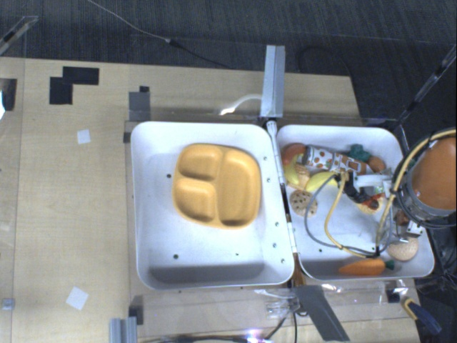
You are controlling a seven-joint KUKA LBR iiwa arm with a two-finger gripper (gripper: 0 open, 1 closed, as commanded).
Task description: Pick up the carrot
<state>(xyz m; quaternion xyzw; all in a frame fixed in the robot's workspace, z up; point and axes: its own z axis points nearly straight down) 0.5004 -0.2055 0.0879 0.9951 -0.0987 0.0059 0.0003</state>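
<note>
**Carrot at the front of the right bin, arm at the right edge**

Two shallow white plastic bins are seen side by side on a pale wooden bench (64, 213). In the left bin (153, 263) a yellow plastic tray with three compartments (217, 185) is set, tilted slightly.

The right bin (350, 227) is crowded along its far side with small toys, many overlapping and hard to tell apart: a yellow banana-shaped toy (312, 182), a brown spotted cookie-like disc (303, 202), and a white patterned figure (330, 158) lying behind them. Thin yellow and black cables (330, 224) are looped across the bin floor.

The orange carrot with a small green tip (365, 266) is found lying flat against the near wall of the right bin, towards its right corner.

The grey arm's orange band (435, 179) is cut off by the right edge. The gripper (401, 234) is seen just above the carrot, beside a pale round object (404, 250); its state cannot be told amid the cables.
</note>
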